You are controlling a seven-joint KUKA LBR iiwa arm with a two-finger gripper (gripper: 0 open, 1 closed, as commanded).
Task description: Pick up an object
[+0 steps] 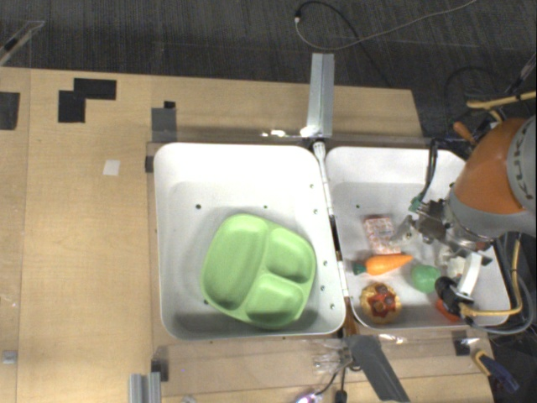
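We begin with the table, a pale wooden surface carrying two shallow white bins side by side. The left bin holds a large green divided tray, tilted against the bin floor and well apart from anything the arm is near. The right bin is where the work lies, and the arm reaches over its right half.

The claw hangs low over that bin's right side, and we cannot tell how it is set, since the wrist hardware covers it from above. The relation we would watch is this: the orange carrot lies just left of the claw and a little toward the bin's near edge, its long axis running roughly left to right, so that it points at the claw.

Around it the pickings are crowded. A pink wrapped packet sits just behind the carrot, a green piece just to its right (possibly partly under the claw), and a round red-and-yellow object just in front. Nothing appears to be lifted yet.
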